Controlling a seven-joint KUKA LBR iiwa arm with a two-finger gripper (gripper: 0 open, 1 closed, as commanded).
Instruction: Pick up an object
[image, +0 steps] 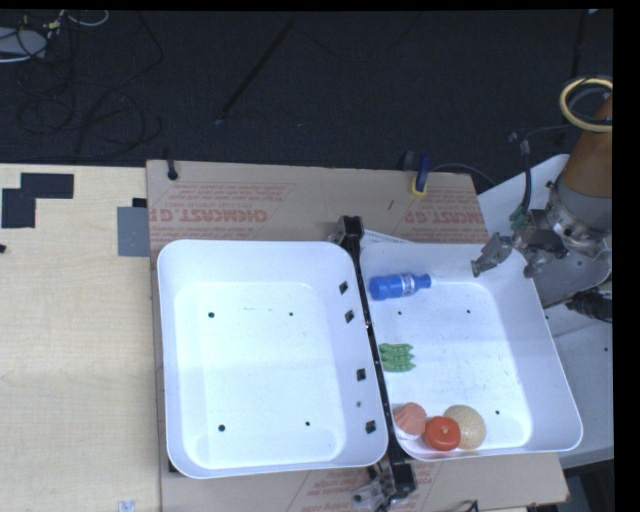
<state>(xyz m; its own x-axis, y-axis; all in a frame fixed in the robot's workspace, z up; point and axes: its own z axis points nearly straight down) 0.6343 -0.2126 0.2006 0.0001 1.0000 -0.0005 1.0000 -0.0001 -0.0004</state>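
**Pincer at the far right corner, objects lying in the right bin**

The pincer (512, 250) hangs just outside the right bin (545, 345), above that bin's far right corner, with the grey arm (590, 190) behind it at the desk's right edge. Its two dark fingers stand spread apart with bare space between them; nothing is held.

All the things to pick lie in the right bin. The blue bottle (399, 286) rests on its side at the bin's far left corner, its cap pointing toward the right; it is the nearest object to the pincer, off to the pincer's left and a little nearer the camera. The green pea pod (396, 357) lies by the left wall of the bin, about midway along it, well apart from the pincer. At the near edge, toward the near left corner, three items sit bunched together and touching: a pinkish round piece (409, 417), a red tomato-like piece (442, 433) and a tan round piece (466, 425). These lie farthest from the pincer, diagonally across the bin.

The left bin (260, 360) sits beside it, the two joined by a dark divider (365, 340). Both rest on a cardboard sheet (300, 205) on the desk (70, 350).
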